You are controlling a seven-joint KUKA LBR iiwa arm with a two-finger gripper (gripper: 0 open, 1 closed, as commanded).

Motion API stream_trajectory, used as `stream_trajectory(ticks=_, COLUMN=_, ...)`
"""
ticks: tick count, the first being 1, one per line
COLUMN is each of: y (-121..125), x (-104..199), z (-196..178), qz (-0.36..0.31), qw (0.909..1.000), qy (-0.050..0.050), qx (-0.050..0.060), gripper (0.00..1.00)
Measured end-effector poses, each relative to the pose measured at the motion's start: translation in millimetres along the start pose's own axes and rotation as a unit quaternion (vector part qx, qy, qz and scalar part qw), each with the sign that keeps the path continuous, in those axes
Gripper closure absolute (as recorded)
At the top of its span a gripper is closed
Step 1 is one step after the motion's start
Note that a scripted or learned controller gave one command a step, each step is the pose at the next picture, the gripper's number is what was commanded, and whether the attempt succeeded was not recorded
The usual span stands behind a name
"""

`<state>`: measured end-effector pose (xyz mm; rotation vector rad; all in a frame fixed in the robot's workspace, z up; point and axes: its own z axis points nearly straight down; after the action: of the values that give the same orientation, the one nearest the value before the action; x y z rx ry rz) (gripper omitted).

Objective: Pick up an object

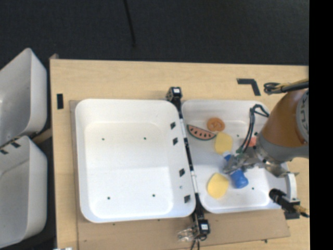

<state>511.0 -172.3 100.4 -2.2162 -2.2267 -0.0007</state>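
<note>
— White plastic, both bins. How do they sit?

— Side by side on the bench (130, 77), touching along a shared edge with black clips. The left bin (125, 160) is bare floor from rim to rim. All the things lie in the right bin (229, 206).

— Where is the arm?

— It reaches in from the right, its orange band (283, 121) over that bin's right side. The gripper (235, 163) is low in the middle of the bin, right above a blue piece (239, 179) and touching or nearly touching it.

— Are its fingers spread or pinched?

— I cannot tell; they are small, dark and blurred against the blue piece.

— What crowds it?

— A yellow block (223, 142) just up-left, a yellow lump (217, 186) just left of the blue piece and near the bin's front wall. A melon slice (201, 132) lies by the shared edge, an orange disc (215, 124) beside it toward the back.

— Any open floor there?

— A strip along the back wall and the front-right corner.
</note>
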Motion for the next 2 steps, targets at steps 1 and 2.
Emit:
stream_trajectory(ticks=1, y=59, x=64, z=-1, qz=-0.001, qw=1.0000, qy=0.000, qx=-0.002, gripper=1.00)
stream_trajectory(ticks=2, y=66, x=148, z=-106, qz=-0.002, qw=1.0000, qy=0.000, qx=-0.004, gripper=1.00)
